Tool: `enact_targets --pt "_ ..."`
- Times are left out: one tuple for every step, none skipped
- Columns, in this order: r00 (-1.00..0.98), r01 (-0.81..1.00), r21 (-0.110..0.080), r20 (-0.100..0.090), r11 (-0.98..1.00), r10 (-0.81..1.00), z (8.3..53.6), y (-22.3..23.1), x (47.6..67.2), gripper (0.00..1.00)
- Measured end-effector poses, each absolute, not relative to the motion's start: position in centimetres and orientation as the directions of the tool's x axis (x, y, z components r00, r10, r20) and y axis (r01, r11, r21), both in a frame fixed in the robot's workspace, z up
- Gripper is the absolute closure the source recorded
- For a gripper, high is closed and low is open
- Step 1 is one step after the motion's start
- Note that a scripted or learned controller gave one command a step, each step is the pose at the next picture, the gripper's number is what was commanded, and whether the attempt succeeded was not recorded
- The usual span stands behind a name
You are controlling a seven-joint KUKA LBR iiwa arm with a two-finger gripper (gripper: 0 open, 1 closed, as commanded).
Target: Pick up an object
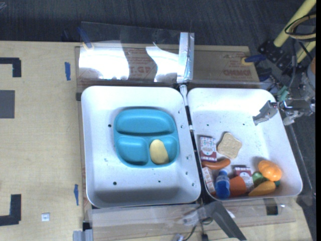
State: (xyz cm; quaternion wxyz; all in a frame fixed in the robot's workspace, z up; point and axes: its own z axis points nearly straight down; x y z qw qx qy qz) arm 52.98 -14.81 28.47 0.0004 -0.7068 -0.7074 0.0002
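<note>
The right bin (241,104) holds a pile of toy foods along its near side: a tan cracker (229,145), a red-and-white packet (207,147), an orange sausage (216,163), a blue bottle (222,184), a red can (237,185) and an orange fruit (271,170). My gripper (264,113) hangs at the bin's far right edge, above bare bin floor and apart from the pile. Nothing is seen in its grasp. In the left bin (95,134), a blue divided plate (143,124) carries a yellow egg-shaped piece (159,151).
A clear plastic sheet with a metal strip (184,56) stands behind the bins. Cables and the arm's body (296,102) crowd the right side. A rim (187,129) separates the two bins. Wooden bench top (35,134) spreads to the left.
</note>
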Motion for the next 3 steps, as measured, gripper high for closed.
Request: enact_targets --pt "0.069 0.998 -0.012 0.002 -0.069 0.998 12.7 -12.4 51.6 0.0" --pt "-0.011 1.0 0.008 0.0 0.011 1.0 8.8 -12.5 48.7 0.0" --pt "-0.009 1.0 0.014 -0.002 0.009 1.0 9.9 -12.5 48.9 1.0"
